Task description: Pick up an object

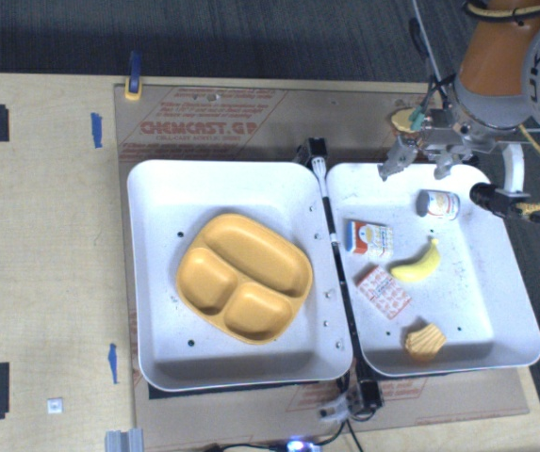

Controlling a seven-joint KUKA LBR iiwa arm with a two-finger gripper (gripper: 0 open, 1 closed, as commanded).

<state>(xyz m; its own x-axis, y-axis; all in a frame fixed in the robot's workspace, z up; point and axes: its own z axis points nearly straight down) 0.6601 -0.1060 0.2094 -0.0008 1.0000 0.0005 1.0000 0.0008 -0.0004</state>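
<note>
The gripper (418, 163) hangs over the right bin's (496, 342) far rim, fingers spread apart and holding nothing. The small can (438, 203) just beside it is blurred; its label is unreadable

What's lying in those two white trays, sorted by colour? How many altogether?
Yellow: 2, divided tray and banana
Red and white: 2, carton and packet
White: 1, small can
Tan: 1, ridged snack
Total: 6
</note>
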